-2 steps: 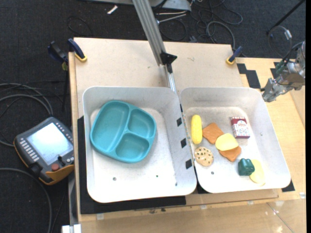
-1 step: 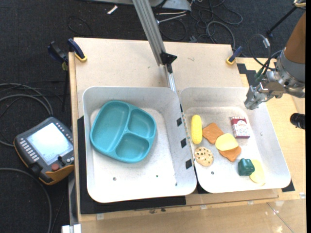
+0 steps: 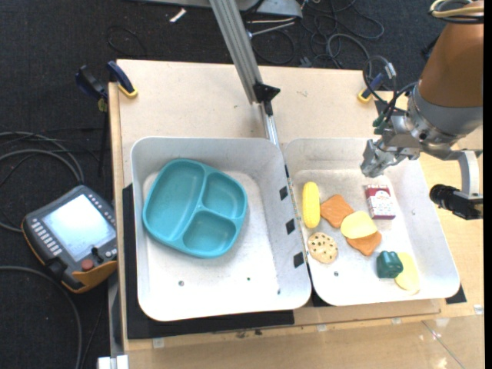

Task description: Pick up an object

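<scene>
Camera view, looking down at slant on 2 white bins. Gripper (image 3: 377, 160) hovering over upper part of right bin (image 3: 438, 241), just above small red-and-white box (image 3: 380, 203). Finger opening impossible to tell; nothing seen held. Arm (image 3: 453, 75) entering from right, orange band above grey wrist, angled down and leftward. Below box: yellow banana (image 3: 310, 204), orange pieces (image 3: 336, 209), yellow slice (image 3: 358, 224), cookie (image 3: 322, 247), green item (image 3: 389, 264), clustered mid-bin. Bare floor along right bin's top edge. Left bin (image 3: 154, 283) with teal divided plate (image 3: 195, 207).
</scene>
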`<state>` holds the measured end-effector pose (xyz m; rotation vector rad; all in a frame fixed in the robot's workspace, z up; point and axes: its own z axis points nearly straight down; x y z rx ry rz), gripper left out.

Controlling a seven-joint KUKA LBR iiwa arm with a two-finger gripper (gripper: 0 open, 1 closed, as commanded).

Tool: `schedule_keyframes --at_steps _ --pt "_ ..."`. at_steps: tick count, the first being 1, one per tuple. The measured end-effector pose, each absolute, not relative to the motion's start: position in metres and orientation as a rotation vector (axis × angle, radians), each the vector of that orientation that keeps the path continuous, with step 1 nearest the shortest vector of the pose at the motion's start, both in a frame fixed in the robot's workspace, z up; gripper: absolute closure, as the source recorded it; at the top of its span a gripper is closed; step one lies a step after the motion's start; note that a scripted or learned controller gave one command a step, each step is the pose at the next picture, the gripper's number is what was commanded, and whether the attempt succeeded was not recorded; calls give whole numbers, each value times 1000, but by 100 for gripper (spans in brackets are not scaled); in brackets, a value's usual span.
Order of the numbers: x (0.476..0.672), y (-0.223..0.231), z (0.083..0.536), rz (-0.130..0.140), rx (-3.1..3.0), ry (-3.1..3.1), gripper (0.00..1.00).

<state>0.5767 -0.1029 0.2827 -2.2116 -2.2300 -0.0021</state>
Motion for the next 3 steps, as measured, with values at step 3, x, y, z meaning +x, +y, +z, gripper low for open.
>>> schedule_keyframes --at_steps 3 --pt "552 65 263 0 -2209 -2230 100"
